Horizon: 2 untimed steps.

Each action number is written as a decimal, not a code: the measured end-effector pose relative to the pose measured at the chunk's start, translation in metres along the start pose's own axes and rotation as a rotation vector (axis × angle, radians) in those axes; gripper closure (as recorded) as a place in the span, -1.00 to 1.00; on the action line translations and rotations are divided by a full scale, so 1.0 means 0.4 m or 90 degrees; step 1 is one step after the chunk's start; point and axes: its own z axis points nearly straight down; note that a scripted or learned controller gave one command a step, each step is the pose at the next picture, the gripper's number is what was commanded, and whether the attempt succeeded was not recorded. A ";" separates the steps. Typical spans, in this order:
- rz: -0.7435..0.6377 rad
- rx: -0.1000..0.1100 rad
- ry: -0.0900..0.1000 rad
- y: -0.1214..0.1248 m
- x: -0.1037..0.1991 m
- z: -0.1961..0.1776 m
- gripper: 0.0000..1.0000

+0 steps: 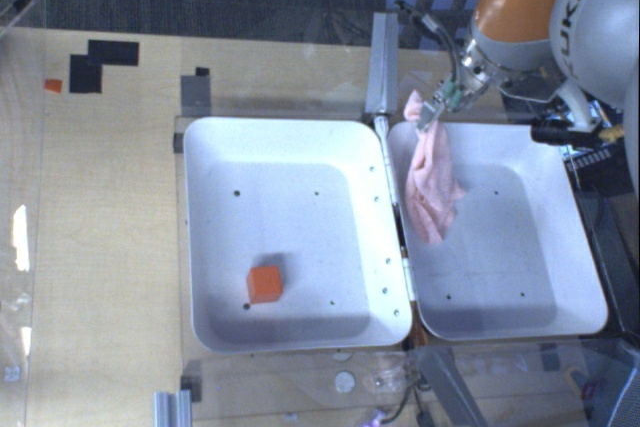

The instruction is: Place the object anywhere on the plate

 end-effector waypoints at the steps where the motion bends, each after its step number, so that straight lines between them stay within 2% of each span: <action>1: -0.255 0.001 0.002 -0.023 0.130 0.010 1.00; 2: -0.510 -0.001 0.002 -0.028 0.270 -0.018 1.00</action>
